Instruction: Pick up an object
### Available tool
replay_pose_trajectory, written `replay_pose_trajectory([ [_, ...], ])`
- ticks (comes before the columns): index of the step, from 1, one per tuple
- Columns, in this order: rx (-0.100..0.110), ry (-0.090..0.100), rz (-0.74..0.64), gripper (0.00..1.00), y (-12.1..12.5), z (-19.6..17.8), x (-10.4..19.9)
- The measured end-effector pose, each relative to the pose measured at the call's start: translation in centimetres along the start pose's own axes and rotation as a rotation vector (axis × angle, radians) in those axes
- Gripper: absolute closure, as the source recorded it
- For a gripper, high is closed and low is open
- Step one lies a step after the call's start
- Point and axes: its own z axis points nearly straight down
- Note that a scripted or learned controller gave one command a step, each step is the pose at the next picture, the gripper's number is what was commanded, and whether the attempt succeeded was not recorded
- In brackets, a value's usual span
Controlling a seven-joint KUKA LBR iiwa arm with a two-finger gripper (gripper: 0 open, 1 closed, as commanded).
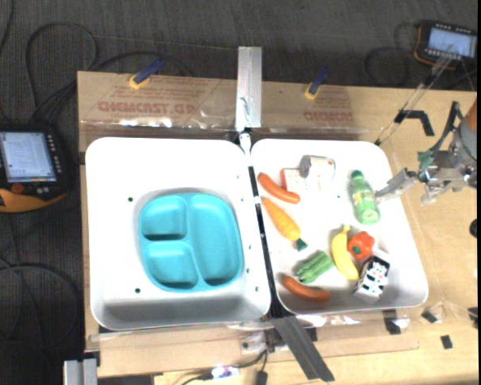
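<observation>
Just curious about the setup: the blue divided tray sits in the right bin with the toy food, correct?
Not quite. The camera view shows the blue divided tray in the left bin; the toy food, such as the carrot and banana, lies in the right bin.

Turquoise tray [191, 239], yellow banana [341, 254], black-and-white spotted block [372, 277]

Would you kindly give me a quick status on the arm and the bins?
Gripper at right bin's right rim, holding nothing. Green bottle nearest it, lying loose. Banana and carrot untouched.
</observation>
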Motion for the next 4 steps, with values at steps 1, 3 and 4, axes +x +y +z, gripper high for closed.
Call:
replay_pose_trajectory([
  [1,-0.001,-0.001,-0.246,0.0,6.8,12.2,0.0],
  [3,-0.007,0.003,-0.21,1.0,6.9,14.9,0.6],
  [4,-0.003,-0.002,-0.211,1.0,11.2,5.0,7.5],
])
